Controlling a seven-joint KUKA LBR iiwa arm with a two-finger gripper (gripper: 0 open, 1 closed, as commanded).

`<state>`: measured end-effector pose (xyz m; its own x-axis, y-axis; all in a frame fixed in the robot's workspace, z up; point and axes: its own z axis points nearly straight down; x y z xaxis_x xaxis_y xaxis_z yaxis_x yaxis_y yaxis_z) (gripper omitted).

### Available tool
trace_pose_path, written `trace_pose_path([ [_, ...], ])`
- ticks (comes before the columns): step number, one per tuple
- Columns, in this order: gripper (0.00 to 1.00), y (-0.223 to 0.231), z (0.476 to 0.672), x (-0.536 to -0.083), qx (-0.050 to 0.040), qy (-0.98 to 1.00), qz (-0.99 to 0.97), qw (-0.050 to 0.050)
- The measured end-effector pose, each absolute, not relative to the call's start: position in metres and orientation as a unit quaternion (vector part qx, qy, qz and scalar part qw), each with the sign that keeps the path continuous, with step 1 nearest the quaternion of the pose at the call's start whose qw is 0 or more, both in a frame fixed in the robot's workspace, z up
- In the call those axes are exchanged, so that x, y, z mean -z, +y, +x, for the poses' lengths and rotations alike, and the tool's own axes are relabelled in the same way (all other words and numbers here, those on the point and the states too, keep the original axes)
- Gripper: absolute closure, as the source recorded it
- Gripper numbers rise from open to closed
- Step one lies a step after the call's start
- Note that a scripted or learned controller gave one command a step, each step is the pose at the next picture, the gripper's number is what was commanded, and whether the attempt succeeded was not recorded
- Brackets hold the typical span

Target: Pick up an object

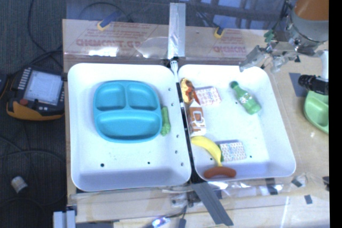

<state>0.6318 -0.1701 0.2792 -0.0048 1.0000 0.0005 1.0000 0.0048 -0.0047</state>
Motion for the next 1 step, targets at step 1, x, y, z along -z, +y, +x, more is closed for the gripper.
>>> trace_pose_path([
  [1,0.0,-0.1876,0.6553,-0.0919,-0.0017,-0.736,-0.677,0.0],
])
